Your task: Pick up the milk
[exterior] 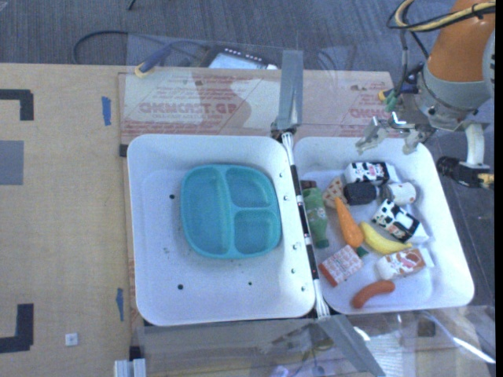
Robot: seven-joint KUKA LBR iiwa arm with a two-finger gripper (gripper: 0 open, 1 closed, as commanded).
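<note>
Two black-and-white cow-patterned milk cartons lie in the right bin (452, 277). One milk carton (367, 171) lies near the bin's back edge, the other milk carton (395, 220) sits toward the middle right. My gripper (391, 140) hovers over the bin's back rim, just behind and slightly right of the nearer-to-rim carton. Its fingers (370, 139) are spread open with nothing between them. The orange-banded wrist rises to the upper right.
The right bin also holds a green bottle (317, 217), a carrot (348, 221), a banana (381, 242), a red carton (340, 265), a sausage (372, 292) and a dark object (360, 192). The left bin (149, 210) carries a teal divided plate (232, 210).
</note>
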